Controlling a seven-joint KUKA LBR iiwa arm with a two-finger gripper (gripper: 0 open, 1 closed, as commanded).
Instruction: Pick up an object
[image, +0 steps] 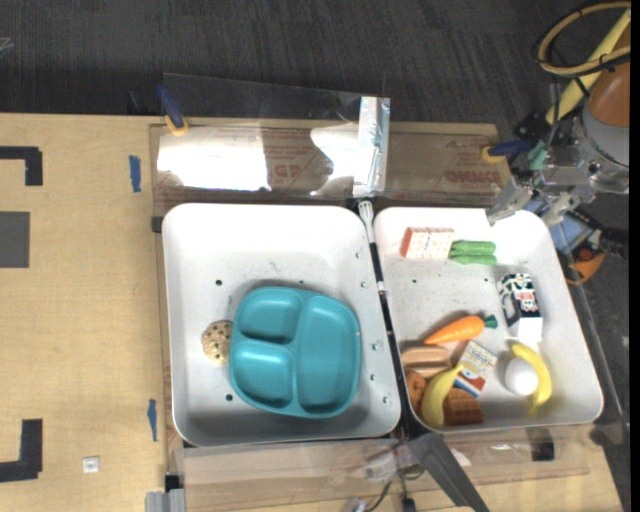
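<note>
A smooth, curved yellow plastic banana (436, 396) lies well below-left of the tool (520, 198); light, rigid, best pinched mid-body. Tool state cannot be told.

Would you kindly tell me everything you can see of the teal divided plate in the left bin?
The teal divided plate is a rounded-square tray of what looks like smooth plastic, split by raised ridges into three compartments: one at upper left, one at lower left and a long one down the right side. It lies flat and right side up, turned a little askew, on the floor of the left bin, toward that bin's near edge. A speckled cookie sits against its left rim, seemingly touching.
</note>
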